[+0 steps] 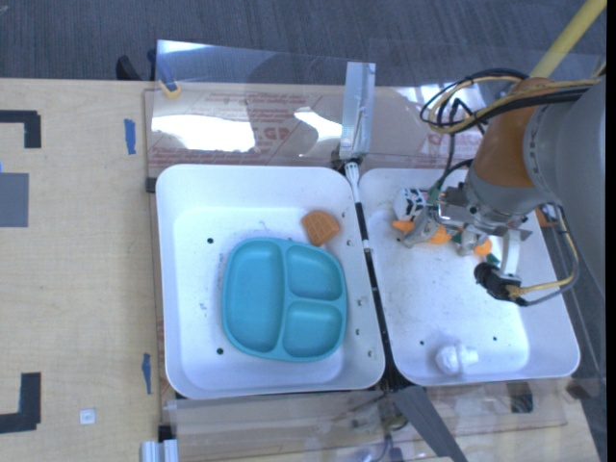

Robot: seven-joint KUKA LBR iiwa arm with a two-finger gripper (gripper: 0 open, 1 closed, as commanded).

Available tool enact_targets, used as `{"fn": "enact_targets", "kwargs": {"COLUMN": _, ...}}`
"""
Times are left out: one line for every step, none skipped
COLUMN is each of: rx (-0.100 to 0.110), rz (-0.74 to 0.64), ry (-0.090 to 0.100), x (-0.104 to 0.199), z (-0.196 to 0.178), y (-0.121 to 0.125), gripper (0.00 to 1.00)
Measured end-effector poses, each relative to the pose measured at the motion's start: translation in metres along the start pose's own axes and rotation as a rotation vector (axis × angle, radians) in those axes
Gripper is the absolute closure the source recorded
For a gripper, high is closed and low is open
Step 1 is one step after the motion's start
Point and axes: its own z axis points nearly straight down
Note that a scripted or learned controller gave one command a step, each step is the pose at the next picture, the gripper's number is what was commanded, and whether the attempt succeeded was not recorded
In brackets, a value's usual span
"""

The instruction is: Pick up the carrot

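Carrot seen in right bin, upper left area, orange pieces showing at gripper. Gripper lowered directly onto carrot, presumably for grasp; whether released or clenched cannot be told. Blue tray left in left bin, brown piece beside it.

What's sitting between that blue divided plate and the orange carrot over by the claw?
In the camera view, the raised rims where the two white bins meet lie between the blue plate and the carrot, with bare bin floor either side.
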Motion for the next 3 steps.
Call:
{"fn": "enact_targets", "kwargs": {"rx": 0.026, "rz": -0.315, "ry": 0.004, "x": -0.006, "z": 0.0, "y": 0.048, "gripper": 0.0}}
{"fn": "enact_targets", "kwargs": {"rx": 0.027, "rz": -0.32, "ry": -0.003, "x": -0.008, "z": -0.01, "y": 0.048, "gripper": 1.0}}
{"fn": "enact_targets", "kwargs": {"rx": 0.001, "rz": -0.432, "ry": 0.003, "x": 0.068, "z": -0.1, "y": 0.037, "gripper": 1.0}}
